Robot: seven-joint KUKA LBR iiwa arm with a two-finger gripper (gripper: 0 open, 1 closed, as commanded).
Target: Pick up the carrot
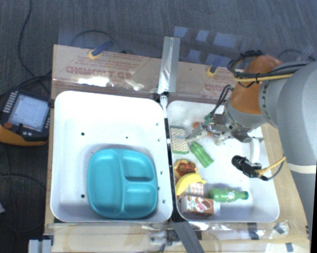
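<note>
Gripper (210, 127) low at right bin (261, 210) far edge, finger state unclear. Green bottle (201, 154), cracker (179, 140), banana (188, 183) crowd nearby.

Arm reaching in from the right, wrist bent down toward the far side of the scene.

The grey arm (304, 115) comes in from the right edge as a broad, pale cylinder and narrows toward the orange band (252, 87) above the wrist. Yellow and black cables loop over the top of that band, and another cable trails down to a black fitting below the wrist. Beyond the band the wrist tips downward and to the left, ending in the hand (212, 126), a small cluster of dark and metallic parts seen from above and set low.
</note>
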